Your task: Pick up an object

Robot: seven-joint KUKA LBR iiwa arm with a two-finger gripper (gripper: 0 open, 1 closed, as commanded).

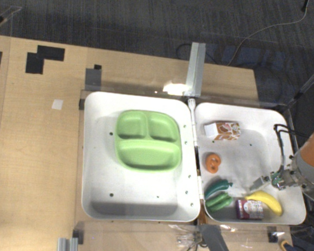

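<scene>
While end effector (pixel 265 182) hovers in rt bin (pixel 266 117), banana (pixel 265 201) just below it, apart, finger state unclear

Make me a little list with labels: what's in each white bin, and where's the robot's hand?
left bin: light green plastic divided plate
right bin: small printed carton, round orange fruit toy, two green pepper-like toys, dark purple can, yellow banana
hand: over right bin's right side, just above the banana
held: nothing seen between fingers
</scene>
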